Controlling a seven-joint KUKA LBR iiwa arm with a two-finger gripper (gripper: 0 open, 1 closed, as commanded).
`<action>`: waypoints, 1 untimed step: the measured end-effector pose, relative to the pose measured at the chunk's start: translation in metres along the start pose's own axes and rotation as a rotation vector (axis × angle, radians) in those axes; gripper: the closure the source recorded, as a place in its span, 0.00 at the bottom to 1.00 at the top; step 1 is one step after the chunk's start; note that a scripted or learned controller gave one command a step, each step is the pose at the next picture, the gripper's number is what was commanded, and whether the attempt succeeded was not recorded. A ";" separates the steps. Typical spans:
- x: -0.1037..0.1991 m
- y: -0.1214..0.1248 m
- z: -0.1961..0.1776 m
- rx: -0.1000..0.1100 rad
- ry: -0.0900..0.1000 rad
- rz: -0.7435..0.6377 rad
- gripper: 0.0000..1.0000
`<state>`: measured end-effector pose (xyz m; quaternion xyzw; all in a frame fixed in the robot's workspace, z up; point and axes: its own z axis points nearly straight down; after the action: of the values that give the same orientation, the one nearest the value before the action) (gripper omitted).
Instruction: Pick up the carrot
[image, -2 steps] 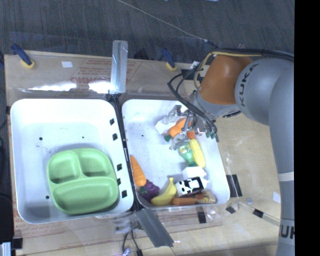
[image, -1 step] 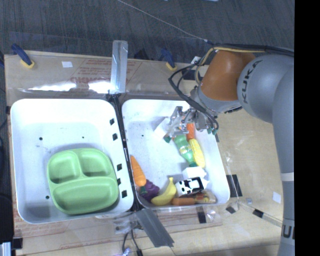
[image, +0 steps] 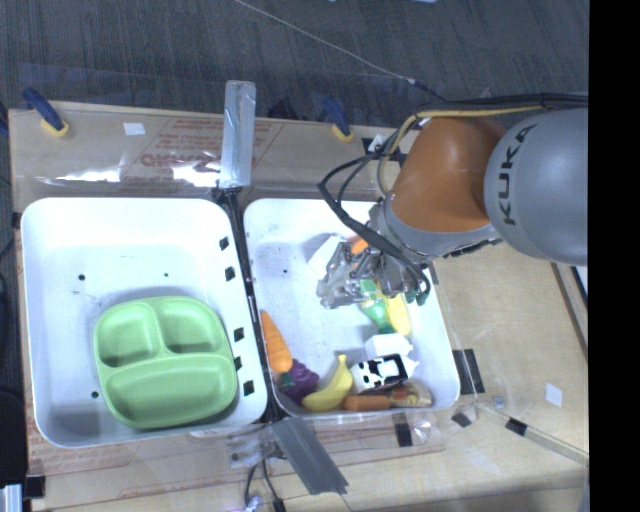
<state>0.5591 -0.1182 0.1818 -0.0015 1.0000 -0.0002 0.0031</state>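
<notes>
The carrot (image: 275, 342) is orange and slim. It lies against the left wall of the right bin (image: 290, 225), pointing toward the bin's front. My gripper (image: 342, 283) hangs over the middle of that bin, to the right of the carrot and a little behind it, clearly apart from it. The grey arm with its orange band (image: 440, 180) comes in from the right above the bin's back right corner. The metal of the gripper is seen from above.
A purple grape bunch (image: 298, 378), a banana (image: 331, 387), a black-and-white toy (image: 383, 369) and a red-brown piece (image: 385, 401) crowd the front of the right bin. A green-yellow item (image: 388, 312) lies beside the gripper. The left bin holds a green divided plate (image: 165, 362).
</notes>
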 end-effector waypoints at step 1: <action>0.001 -0.001 0.003 0.000 0.005 0.002 0.00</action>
<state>0.5577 -0.1191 0.1791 -0.0007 1.0000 -0.0001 0.0004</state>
